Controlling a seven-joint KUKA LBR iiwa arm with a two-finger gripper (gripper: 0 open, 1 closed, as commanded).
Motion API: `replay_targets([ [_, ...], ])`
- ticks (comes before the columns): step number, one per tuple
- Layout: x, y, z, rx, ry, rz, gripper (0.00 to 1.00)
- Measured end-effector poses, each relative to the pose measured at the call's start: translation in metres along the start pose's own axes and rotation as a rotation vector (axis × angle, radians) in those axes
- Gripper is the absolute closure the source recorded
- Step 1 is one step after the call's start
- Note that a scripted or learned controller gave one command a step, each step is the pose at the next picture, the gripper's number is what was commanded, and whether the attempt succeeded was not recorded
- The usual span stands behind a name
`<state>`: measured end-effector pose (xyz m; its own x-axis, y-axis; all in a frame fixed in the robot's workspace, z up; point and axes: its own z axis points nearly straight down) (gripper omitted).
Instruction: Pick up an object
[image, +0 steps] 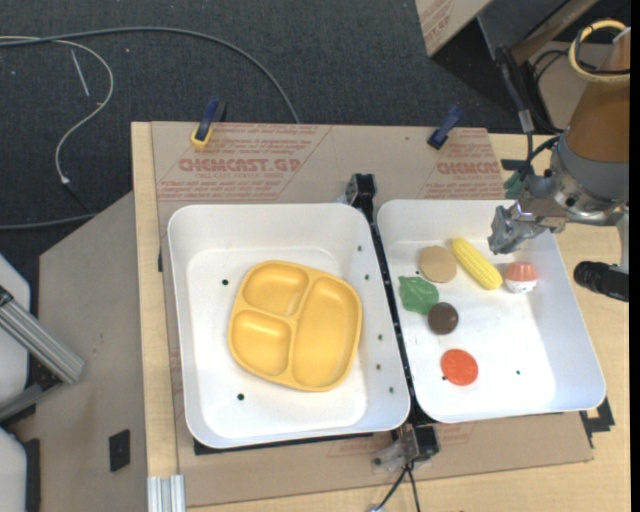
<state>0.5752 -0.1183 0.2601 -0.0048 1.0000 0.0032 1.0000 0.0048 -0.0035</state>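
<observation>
Robot gripper (507, 232) hovering above toy corn (476, 263).
Jaws' state cannot be told; crowded neighbours, especially the tan disc (437, 264), could cause a miss.

my arm (598, 130): grey body, orange-tan band above wrist | wrist: grey ring, pale metal plate below | my gripper (506, 232): small grey metal block, dull silver fingers | cables: thin black leads along wrist | markings: unreadable

Corn cob (477, 263) lies slanted in the right bin, tan round piece (437, 264) just beside it. Green leaf (419, 293), brown ball (443, 318), orange disc (460, 367) and a small red-white piece (519, 277) lie around them.
</observation>
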Motion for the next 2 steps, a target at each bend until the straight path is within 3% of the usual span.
replay_targets([
  [1,0.051,-0.006,0.011,0.0,0.0,-0.001,1.0],
  [2,0.107,-0.031,0.012,0.0,0.0,-0.001,1.0],
])
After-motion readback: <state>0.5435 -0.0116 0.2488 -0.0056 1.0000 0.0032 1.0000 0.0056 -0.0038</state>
